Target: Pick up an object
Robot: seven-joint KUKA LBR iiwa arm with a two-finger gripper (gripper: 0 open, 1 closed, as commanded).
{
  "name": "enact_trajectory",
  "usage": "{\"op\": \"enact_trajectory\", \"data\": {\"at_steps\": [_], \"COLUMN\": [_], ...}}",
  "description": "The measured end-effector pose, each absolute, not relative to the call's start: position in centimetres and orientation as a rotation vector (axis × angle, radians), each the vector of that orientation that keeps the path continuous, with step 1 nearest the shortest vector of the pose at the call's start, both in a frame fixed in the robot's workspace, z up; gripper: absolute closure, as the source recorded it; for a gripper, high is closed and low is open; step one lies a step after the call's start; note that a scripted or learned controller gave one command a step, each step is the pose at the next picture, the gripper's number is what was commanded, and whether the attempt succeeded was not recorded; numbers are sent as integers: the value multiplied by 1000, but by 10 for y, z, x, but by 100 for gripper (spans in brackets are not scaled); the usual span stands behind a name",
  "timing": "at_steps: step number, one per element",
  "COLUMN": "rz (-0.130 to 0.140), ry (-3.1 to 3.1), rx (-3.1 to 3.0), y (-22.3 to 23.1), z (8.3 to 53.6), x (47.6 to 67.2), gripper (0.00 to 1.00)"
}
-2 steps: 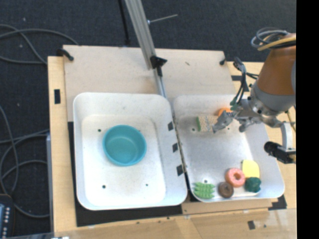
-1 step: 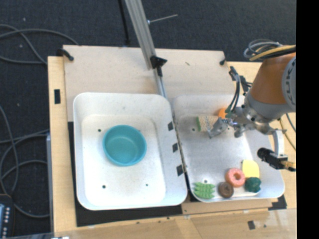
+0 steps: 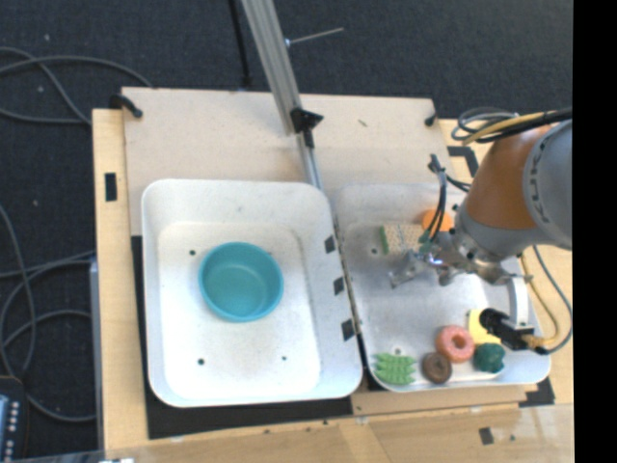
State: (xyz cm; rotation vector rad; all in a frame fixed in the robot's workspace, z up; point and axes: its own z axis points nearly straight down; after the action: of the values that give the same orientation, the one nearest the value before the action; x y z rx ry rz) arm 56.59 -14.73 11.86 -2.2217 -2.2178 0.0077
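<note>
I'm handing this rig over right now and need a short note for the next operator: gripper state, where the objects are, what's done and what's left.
Gripper: low over the right bin, near its middle; nothing visible between its fingers, and whether they are open or shut is unclear.
Right bin: tan block and orange piece at the far end; green ridged piece, brown donut, pink donut, dark green piece and yellow piece along the near edge.
Left bin: teal bowl.
Done: nothing picked up yet.
Left: grasp one object and lift it.
</note>
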Motion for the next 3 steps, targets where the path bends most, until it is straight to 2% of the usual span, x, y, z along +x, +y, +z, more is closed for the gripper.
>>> {"op": "enact_trajectory", "data": {"at_steps": [1,2,3], "rz": [-5,-7,-5], "ry": [-2216,-2228,-2227], "rx": [-2230,-2224,-2220], "y": [-148,-155,-156], "z": [133,193,213], "x": [569,576,578], "gripper": [100,100,100]}}
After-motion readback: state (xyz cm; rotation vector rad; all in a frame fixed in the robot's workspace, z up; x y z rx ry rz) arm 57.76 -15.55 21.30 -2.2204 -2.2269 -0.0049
